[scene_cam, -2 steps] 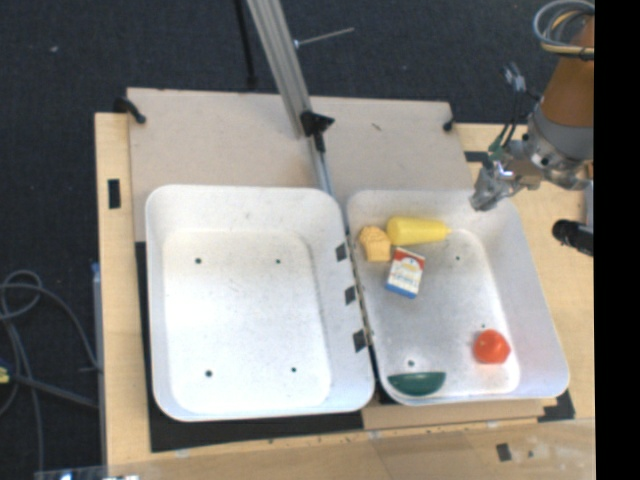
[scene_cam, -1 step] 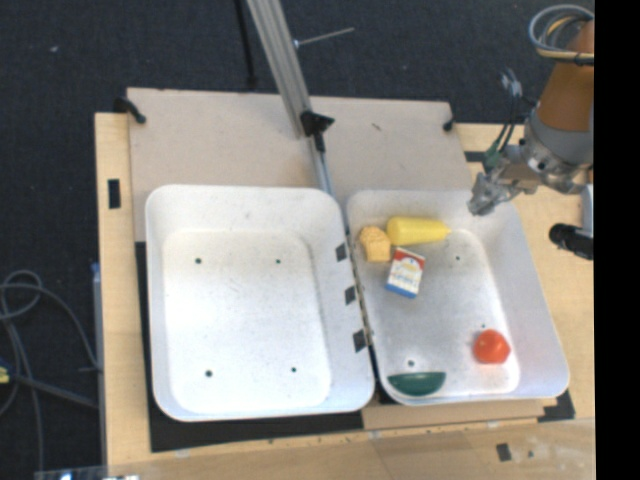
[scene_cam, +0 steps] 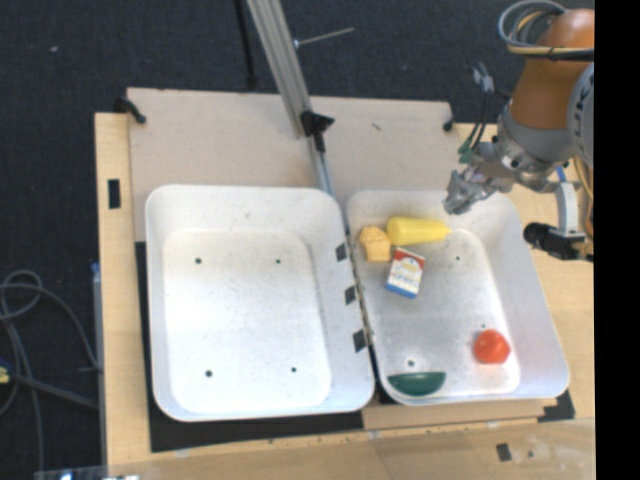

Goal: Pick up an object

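Observation:
The right bin holds a yellow banana-like piece, a small tan lump, a red, white and blue carton, a red ball and a dark green bowl shape at the front rim. My gripper hangs over the bin's back edge, just right of and above the yellow piece, with nothing seen between its tips.
The left bin lies beside the right one. A metal post slants up from the back between the bins. Black clips sit along the divider. Cables lie left of the bench.

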Motion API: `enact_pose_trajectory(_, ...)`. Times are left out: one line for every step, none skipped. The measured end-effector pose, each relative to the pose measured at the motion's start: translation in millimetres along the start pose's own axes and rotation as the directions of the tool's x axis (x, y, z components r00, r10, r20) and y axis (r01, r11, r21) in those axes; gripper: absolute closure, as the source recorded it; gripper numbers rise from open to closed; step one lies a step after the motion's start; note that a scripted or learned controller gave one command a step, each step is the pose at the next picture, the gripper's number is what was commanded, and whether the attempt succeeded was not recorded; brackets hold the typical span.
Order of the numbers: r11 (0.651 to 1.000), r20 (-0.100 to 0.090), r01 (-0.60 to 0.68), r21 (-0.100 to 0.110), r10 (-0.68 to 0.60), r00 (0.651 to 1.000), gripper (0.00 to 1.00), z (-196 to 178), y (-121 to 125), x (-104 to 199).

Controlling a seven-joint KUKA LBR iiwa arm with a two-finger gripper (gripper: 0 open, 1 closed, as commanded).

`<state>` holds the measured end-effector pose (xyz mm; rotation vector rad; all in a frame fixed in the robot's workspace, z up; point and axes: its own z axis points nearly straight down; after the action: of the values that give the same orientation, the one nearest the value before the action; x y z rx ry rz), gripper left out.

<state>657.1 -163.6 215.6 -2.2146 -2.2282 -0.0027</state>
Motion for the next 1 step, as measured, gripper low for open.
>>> enact_pose_trajectory(1.0, 0.0, 0.0, 0.001, 0.0, 1.0, 1.0, -3.4, -24.1, 52.3)
